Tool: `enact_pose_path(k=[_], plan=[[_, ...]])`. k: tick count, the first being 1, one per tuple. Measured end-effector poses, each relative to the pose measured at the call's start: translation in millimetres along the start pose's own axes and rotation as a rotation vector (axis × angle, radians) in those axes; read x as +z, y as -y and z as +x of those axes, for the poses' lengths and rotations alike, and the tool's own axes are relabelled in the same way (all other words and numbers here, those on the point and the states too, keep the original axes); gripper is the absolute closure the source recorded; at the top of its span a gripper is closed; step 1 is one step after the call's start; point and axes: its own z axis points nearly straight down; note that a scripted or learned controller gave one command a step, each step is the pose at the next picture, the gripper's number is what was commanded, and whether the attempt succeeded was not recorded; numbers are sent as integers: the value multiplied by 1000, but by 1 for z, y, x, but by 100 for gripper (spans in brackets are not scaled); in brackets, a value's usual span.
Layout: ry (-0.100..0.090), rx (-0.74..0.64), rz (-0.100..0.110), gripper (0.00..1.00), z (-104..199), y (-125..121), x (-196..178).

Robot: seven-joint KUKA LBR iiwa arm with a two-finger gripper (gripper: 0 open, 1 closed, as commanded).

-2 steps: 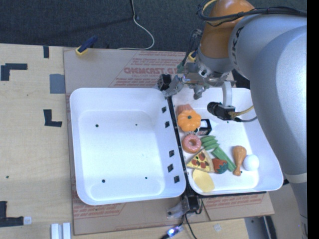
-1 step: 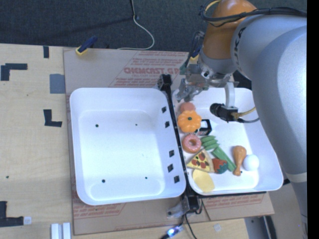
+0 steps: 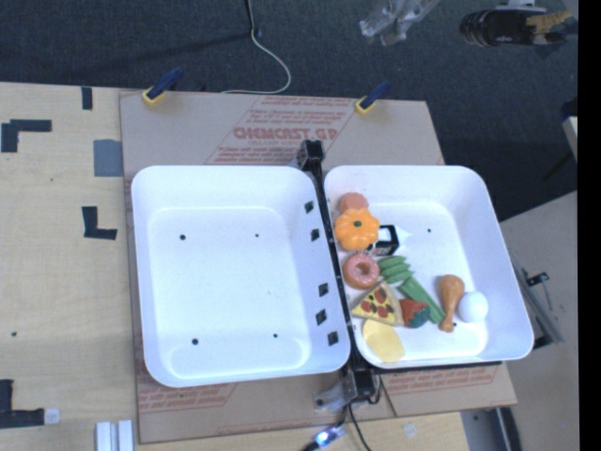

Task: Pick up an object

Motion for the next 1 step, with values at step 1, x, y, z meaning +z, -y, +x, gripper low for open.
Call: enact_pose_path(k=[1], plan=[[4, 5, 36, 100, 34, 12, 288]])
